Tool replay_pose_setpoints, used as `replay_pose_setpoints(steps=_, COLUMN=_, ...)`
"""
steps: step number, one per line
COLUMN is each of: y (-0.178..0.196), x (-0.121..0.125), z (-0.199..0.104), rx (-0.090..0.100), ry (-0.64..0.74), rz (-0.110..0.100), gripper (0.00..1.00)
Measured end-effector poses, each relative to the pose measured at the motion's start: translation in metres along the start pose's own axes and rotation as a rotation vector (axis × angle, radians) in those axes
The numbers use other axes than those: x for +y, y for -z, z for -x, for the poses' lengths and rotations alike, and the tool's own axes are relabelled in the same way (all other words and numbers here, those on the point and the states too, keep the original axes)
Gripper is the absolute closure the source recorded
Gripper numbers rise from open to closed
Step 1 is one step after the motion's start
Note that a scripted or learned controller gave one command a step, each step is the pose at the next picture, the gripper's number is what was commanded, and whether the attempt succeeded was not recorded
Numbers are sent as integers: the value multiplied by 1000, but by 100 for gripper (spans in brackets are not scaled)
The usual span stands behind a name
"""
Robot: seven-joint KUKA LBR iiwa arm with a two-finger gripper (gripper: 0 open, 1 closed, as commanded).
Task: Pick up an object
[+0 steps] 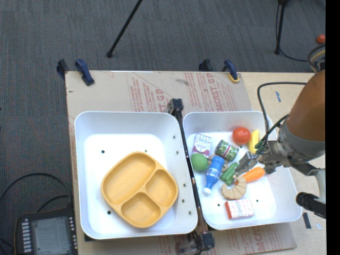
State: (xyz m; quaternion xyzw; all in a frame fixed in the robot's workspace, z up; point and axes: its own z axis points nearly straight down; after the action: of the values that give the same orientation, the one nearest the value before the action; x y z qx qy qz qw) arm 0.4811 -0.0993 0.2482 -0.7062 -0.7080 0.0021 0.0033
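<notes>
Objects for picking lie clustered in the right bin [284,209], centre-right of the frame: red tomato [241,135] uppermost, yellow piece [254,141] just beside it, purple carton [202,143], green can [227,150], green ball [200,162], blue bottle [213,174] tilted, small green piece [229,172], orange carrot [254,175], round cookie [234,189], red-and-white box [239,209] lowest. Gripper [245,162] sits low over the middle of the cluster, between can and carrot, its tips near the small green piece; whether the fingers are apart or together cannot be told. Left bin [85,142], lower left of centre, holds a yellow divided plate [139,189]. Both bins rest on a cardboard sheet [159,89]
</notes>
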Motion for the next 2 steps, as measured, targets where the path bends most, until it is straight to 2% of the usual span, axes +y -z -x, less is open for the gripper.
replay_pose_setpoints(steps=1, y=-145, x=29, z=34, rx=2, ry=-3, rz=-2, gripper=0)
replay_pose_setpoints(steps=2, y=-138, x=30, z=33, rx=4, ry=-4, rz=-6, gripper=100)
